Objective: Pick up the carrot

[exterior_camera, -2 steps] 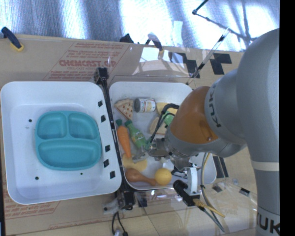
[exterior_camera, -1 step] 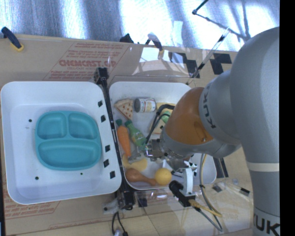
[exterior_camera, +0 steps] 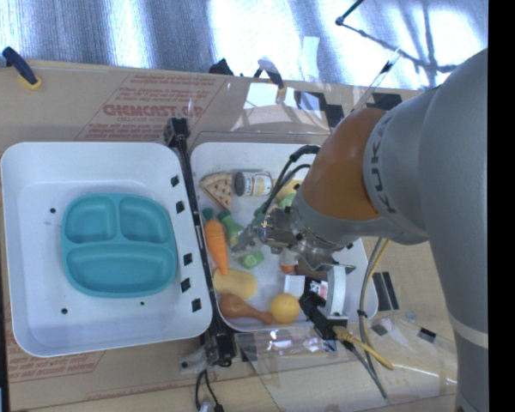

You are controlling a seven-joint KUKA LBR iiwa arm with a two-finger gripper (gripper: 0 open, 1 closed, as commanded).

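Carrot waits near the right bin's left wall

The slim orange toy carrot (exterior_camera: 216, 245) looks light, stiff, slick; grip mid-length, across its width. End effector (exterior_camera: 266, 234) state: cannot tell.

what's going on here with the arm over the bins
A grey KUKA arm with an orange band reaches in from the right over the right bin, which holds toy food. Its gripper sits low in that bin, just right of the carrot, which lies near the bin's left wall. Nothing shows between the fingers, so the carrot is not picked up yet. A lemon lies near the front edge. The left bin holds a teal divided plate.
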